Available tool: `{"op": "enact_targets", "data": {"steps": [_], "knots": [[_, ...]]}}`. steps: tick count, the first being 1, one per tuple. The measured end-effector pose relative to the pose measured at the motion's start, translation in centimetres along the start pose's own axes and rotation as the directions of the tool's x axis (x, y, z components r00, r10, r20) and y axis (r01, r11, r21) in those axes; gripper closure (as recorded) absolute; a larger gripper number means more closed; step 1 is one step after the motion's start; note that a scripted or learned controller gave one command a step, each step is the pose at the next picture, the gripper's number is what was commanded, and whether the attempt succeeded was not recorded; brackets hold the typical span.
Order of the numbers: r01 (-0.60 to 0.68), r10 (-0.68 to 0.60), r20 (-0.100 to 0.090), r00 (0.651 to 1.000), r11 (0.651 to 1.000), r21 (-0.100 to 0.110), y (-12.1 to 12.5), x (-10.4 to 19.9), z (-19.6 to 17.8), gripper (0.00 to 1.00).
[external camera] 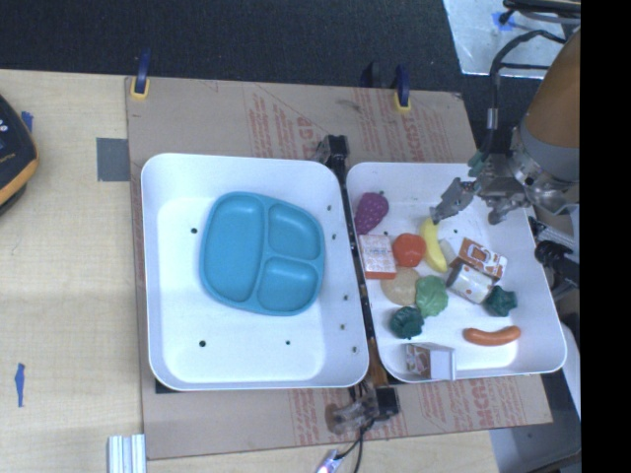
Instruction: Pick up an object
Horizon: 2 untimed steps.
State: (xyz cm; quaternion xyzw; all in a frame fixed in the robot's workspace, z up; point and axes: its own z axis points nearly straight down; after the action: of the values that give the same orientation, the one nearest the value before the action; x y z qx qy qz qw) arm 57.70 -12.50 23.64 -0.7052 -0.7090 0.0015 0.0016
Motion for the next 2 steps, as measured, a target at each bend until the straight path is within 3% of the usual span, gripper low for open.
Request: {"op": "enact_targets", "data": {"steps": [1,2], "knots": [[0.0,0.0,0.005,1.0,1.0,-0.011,-0.6,-1.0,12.0,0.0],[0.0,0.0,0.0,1.0,1.0,0.0,-5.8,-2.5,14.1,0.0]]}}
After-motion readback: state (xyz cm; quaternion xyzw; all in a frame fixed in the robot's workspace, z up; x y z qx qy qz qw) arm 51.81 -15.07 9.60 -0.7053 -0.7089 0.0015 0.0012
